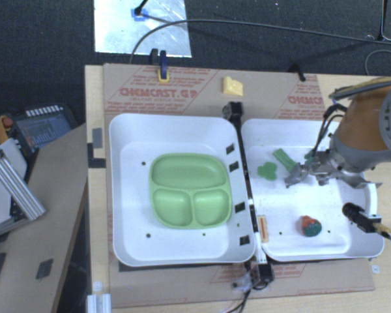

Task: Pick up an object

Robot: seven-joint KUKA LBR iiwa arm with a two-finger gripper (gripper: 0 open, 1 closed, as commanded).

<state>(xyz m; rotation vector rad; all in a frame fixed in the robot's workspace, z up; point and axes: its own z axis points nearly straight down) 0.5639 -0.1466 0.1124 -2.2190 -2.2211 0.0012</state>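
Note:
In the right bin (339, 246) lie a green clover-shaped piece (267, 170), a green bar (285, 158) just right of it, and a small red and teal object (311, 226) nearer the front. My gripper (301, 175) hangs low over the bin's middle. It is right beside the lower end of the green bar and right of the clover piece. Nothing is seen held in it. The grey and orange arm (368, 126) reaches in from the right.
The left bin (127, 240) holds a pale green divided plate (190, 190). A black divider (242, 175) runs between the two bins. A small yellow block (232, 86) and a blue-yellow clamp (162, 64) sit on the cardboard behind the bins.

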